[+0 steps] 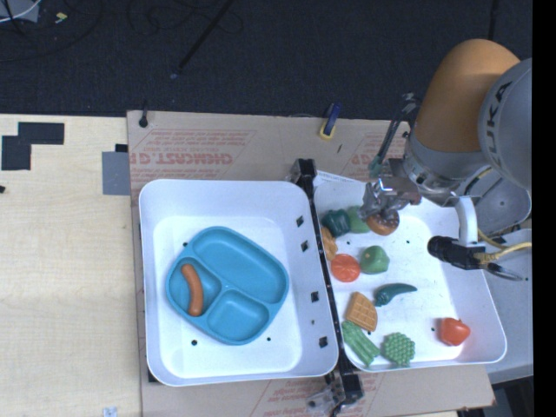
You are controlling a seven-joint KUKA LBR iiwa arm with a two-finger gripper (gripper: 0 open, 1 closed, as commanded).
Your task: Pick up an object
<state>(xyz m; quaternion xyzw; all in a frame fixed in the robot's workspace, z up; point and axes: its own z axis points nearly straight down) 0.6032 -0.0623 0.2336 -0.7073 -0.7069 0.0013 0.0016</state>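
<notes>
My gripper (381, 212) hangs over the back left part of the right bin (486, 320). A small round orange-brown toy (384, 226) sits at its fingertips, and the fingers look shut on it. Close to the left of it lies a dark green toy (337, 222). Below it are a green pepper (374, 258) and a red tomato (345, 268). Other toy foods are spread through the same bin: a dark green chilli (395, 293), an orange waffle-like piece (361, 311), a green cucumber (360, 343), a round green piece (399, 348) and a red piece (453, 330).
The left bin (165, 207) holds a blue divided plate (248, 276) with a sausage (193, 288) in one compartment. A black divider (316, 259) separates the bins. A black part of the arm (459, 251) reaches over the right bin's right side.
</notes>
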